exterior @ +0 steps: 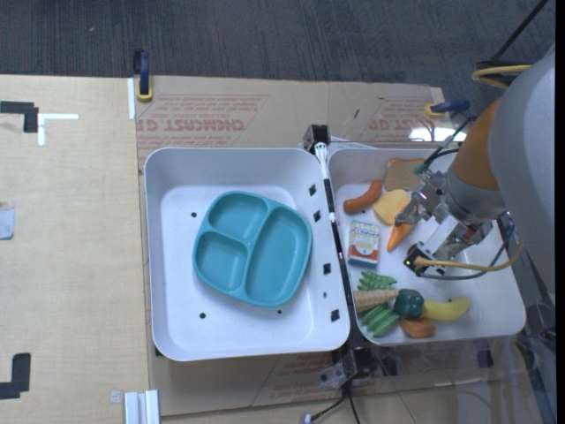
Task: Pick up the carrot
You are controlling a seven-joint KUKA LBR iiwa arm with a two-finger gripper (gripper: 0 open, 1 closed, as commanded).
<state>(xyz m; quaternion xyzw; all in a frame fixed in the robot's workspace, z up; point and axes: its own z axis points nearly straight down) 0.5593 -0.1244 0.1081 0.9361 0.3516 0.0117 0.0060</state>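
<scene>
Because the carrot point(402, 235) lies in the right bin point(494, 314) between a yellow slice point(391, 207) and a small carton point(364, 241), a sound grasp would close squarely across its thick end without nudging these 2 neighbours. The carrot sits just beside the pincer point(424, 222), on the side toward the bin divider. How far the pincer is open, and whether it grips anything, cannot be told.

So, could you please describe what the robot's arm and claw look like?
The arm is bulky, rounded and pale grey, with an orange band above the wrist. It narrows to a small grey and black claw.
</scene>
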